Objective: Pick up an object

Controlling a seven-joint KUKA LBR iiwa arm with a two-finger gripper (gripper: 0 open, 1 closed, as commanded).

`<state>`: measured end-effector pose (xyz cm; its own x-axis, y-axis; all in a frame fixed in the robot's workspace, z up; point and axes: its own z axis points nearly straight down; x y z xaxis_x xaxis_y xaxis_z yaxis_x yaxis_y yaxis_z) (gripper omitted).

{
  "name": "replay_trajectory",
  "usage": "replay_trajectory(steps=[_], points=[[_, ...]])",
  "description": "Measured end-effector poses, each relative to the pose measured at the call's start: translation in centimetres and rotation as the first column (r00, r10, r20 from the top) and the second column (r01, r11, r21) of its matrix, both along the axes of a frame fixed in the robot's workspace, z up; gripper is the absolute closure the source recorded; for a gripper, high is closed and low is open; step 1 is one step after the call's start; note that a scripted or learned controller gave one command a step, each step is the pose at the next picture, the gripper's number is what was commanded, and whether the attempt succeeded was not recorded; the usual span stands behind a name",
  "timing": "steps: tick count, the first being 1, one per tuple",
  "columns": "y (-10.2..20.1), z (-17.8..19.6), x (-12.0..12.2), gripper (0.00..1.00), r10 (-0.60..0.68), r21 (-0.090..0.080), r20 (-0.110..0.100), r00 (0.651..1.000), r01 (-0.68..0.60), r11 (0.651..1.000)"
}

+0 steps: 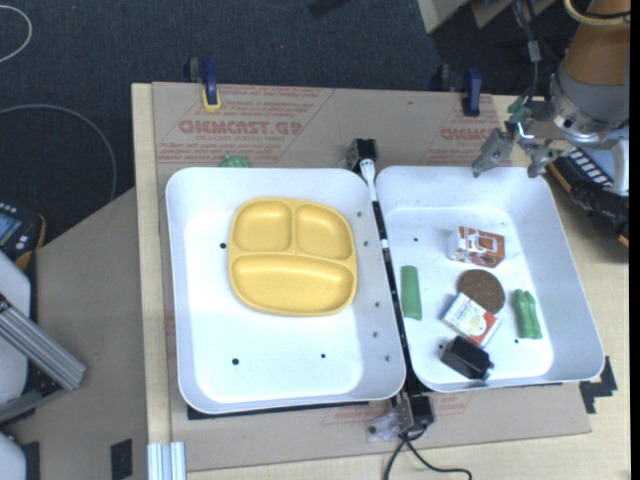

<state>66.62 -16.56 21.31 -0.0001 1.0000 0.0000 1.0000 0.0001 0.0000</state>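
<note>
"CHEMCAST" lettering on brown board (250, 123)

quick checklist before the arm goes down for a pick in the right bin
1. Gripper open, nothing between its fingers: ok.
2. Gripper above a target: not ok, it hangs at the far rim of the right bin.
3. Isolated target available: ok, the green cylinder lies apart from the rest.
4. Brown disc clear of neighbours: not ok, it touches the red and white packet.
5. Black block away from the wall: cannot tell.

Arm (590, 53) at right, pincer (513, 155) spread, holding nothing.
</note>
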Motion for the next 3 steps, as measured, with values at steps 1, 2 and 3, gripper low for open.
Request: replay_trajectory(steps=[1, 2, 3], points=[[0.0, 1.1, 0.1, 1.0, 0.001, -0.002, 0.004, 1.0, -0.001, 1.0], [-6.3, 11.3, 0.1, 1.0, -0.004, -0.008, 0.012, 1.0, 0.004, 1.0], [1.8, 6.5, -6.0, 1.0, 0.004, 0.004, -0.007, 1.0, -0.004, 1.0]])
